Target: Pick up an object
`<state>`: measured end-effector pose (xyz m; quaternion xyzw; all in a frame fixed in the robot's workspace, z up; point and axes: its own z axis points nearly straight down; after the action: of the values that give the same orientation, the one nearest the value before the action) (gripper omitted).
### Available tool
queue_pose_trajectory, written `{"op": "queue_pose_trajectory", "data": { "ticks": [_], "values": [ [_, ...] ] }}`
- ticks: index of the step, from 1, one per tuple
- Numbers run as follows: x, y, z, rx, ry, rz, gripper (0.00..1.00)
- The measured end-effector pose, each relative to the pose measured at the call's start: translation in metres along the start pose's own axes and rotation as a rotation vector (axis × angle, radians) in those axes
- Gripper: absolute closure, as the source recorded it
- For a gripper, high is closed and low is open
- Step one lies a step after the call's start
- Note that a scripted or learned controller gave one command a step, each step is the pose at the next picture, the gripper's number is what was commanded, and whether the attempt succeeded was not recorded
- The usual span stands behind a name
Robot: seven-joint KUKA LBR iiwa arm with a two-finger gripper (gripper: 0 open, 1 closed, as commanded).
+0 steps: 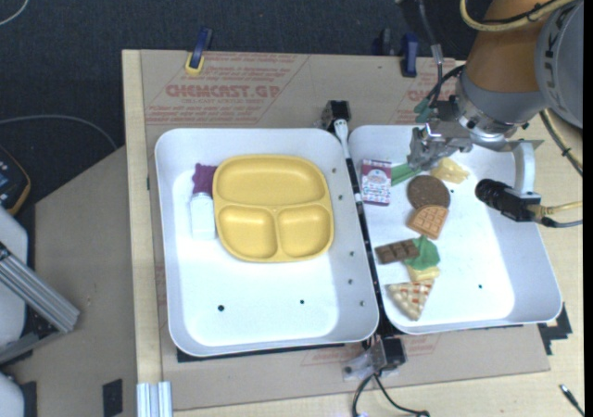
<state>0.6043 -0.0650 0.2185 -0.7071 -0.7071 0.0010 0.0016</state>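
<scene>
The right bin (500, 267) holds several toy foods. Among them are a red and white carton (375, 182), a round brown cookie (428, 190), a waffle (428, 221), a chocolate bar (398, 251), a green and yellow piece (424, 258) and a pizza slice (410, 296). My gripper (426, 154) hangs low over the bin's far part, just above the cookie. A green strip (403, 173) lies to its left and a pale yellow piece (452, 170) to its right. I see nothing lifted.
The left bin (269, 313) carries a yellow divided plate (273, 205), with a purple item (204, 176) and a white bottle (201, 217) beside its left edge. A black cylinder (505, 199) sticks out from the arm over the right bin.
</scene>
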Motion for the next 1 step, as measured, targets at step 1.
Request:
{"op": "queue_pose_trajectory", "data": {
  "ticks": [1],
  "values": [
    [0.0099,0.0155,-0.0097,-0.008,-0.002,-0.002,1.00]
  ]
}}
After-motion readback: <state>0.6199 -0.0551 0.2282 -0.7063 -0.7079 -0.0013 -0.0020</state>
